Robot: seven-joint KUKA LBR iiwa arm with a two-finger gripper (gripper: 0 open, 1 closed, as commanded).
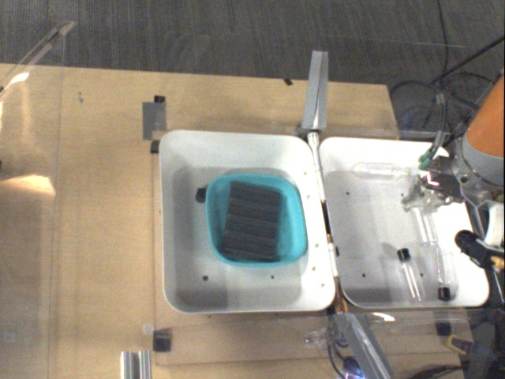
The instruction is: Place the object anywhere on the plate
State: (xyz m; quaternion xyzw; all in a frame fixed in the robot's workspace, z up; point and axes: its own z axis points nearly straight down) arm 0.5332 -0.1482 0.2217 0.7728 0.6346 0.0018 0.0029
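— Looking down from the overhead camera, what do you make of the left bin (180, 279)?

— It has a teal plate (295, 226) sitting roughly in its middle, and a dark ribbed block (252, 215) lies flat on that plate. The block sits well inside the rim, its ridges running across it. A small dark piece (201, 195) is just beside the plate's left edge, on the bin floor.

— And the arm?

— The arm (488, 136) comes in from the right, over the right bin (355, 287), with its orange band near the edge of the picture. The gripper (430, 181) hangs over the upper right part of that bin, well apart from the plate and the block. From this angle I can't tell whether it is open or closed; it is a tangle of grey metal and glare.

— Anything under it?

— Clear tubes (411, 279) lie on the right bin's floor, hard to make out against the white. A small black bit (403, 254) lies near them, and a black cap (444, 293) sits towards the lower right corner. Both bins rest side by side on the wooden bench (79, 251), touching along the middle.
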